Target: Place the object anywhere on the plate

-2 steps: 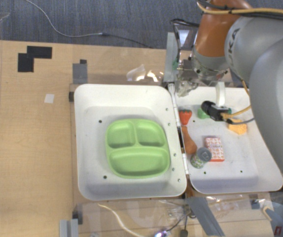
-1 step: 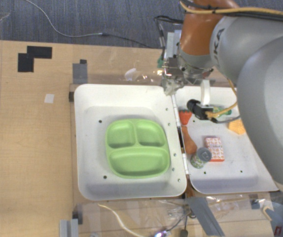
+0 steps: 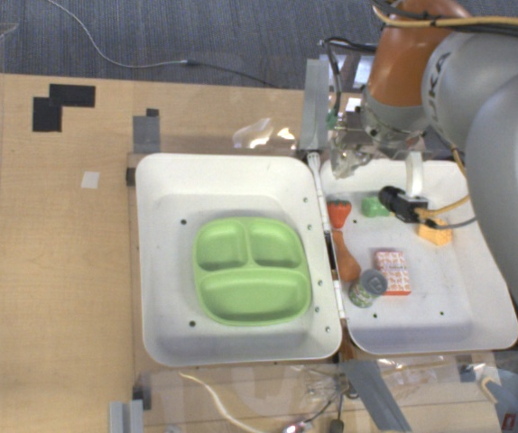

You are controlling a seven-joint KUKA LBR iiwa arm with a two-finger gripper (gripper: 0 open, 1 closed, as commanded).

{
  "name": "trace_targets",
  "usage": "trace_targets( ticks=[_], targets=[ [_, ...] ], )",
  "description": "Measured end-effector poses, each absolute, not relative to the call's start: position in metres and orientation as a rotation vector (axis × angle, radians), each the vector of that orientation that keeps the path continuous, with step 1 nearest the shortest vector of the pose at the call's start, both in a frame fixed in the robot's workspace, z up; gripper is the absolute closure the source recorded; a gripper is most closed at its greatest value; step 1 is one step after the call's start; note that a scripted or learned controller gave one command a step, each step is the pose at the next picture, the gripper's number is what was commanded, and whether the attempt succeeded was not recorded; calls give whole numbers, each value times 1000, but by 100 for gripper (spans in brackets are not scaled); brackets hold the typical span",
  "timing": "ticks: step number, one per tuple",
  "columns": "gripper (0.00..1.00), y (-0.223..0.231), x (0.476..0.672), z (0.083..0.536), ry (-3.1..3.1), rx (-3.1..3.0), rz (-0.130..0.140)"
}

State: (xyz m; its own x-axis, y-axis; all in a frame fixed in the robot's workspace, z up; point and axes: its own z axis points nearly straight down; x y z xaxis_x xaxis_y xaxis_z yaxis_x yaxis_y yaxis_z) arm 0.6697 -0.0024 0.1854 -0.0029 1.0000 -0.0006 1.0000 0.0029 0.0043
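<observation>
Several small objects are lying in the right bin (image 3: 476,323), beside the green plate (image 3: 250,271). Nearest to the plate is sitting the red toy (image 3: 339,212), probably light, stiff and slippery; take its sides. Whether the fingers are wide, I cannot tell.

I count two shallow white bins: the left bin (image 3: 160,242) and the right bin (image 3: 476,305). The left holds one green three-compartment plastic plate (image 3: 250,271). The right holds about six small objects, among them one red-orange piece (image 3: 339,212) and one pink patterned packet (image 3: 392,271).
</observation>
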Motion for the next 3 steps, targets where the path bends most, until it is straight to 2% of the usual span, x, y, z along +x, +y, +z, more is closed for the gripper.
trace_targets(
  ticks=[1,2,3],
  targets=[
    [100,44,670,192,2226,2214,5],
    [100,58,605,184,2224,2218,3],
    [100,9,631,184,2222,2218,3]
  ],
)
